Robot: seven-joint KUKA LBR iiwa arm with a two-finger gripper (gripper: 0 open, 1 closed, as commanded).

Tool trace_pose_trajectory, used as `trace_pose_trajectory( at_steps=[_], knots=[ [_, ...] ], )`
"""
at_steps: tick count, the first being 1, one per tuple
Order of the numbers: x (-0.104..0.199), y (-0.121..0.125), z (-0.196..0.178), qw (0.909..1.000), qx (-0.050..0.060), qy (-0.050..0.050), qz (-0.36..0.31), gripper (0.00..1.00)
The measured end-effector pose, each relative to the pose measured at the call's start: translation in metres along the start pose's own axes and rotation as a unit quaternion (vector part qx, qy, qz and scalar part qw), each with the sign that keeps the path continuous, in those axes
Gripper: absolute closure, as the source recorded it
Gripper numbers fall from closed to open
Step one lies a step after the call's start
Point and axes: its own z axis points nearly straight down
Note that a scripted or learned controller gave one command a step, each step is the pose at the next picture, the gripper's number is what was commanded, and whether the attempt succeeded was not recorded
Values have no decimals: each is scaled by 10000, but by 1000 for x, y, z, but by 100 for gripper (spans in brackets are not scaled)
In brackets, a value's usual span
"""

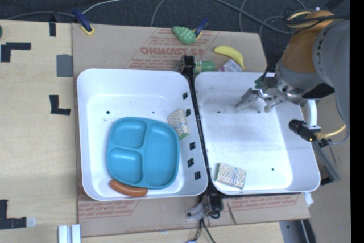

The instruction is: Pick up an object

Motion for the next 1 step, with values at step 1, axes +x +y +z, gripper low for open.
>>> trace_pose_trajectory(
  at_steps=[1],
  knots=[
    [-34,-121,-29,10000,8,-1,12,0]
  ],
)
